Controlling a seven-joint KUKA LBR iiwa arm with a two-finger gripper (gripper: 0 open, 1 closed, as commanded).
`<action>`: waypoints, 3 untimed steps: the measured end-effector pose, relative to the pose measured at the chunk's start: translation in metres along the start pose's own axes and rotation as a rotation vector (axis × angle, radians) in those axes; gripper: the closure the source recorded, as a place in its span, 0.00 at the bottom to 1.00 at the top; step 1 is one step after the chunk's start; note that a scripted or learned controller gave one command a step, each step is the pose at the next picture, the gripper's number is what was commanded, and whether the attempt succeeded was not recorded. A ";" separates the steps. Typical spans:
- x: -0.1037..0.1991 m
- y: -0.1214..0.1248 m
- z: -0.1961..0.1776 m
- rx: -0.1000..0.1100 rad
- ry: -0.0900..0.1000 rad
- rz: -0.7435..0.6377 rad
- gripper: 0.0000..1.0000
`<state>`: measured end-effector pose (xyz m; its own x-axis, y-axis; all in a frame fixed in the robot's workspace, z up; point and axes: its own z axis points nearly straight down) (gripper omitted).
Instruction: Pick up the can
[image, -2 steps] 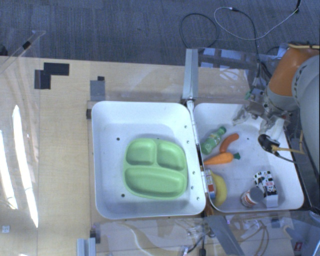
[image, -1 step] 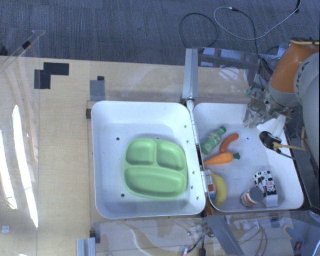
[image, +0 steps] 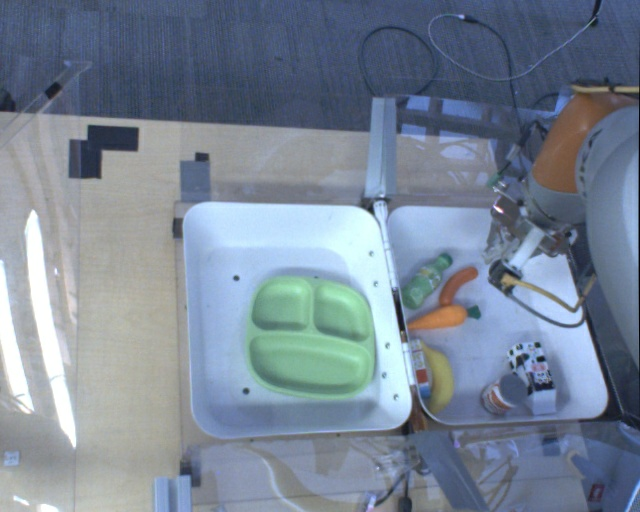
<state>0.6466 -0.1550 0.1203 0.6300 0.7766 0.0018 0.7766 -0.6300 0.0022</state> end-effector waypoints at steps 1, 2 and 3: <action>0.018 0.007 0.017 -0.003 0.001 -0.117 1.00; 0.020 0.008 0.005 -0.008 0.003 -0.123 1.00; 0.015 0.019 0.034 -0.002 0.001 0.012 1.00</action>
<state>0.6706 -0.1555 0.0864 0.6393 0.7690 0.0027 0.7690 -0.6393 0.0043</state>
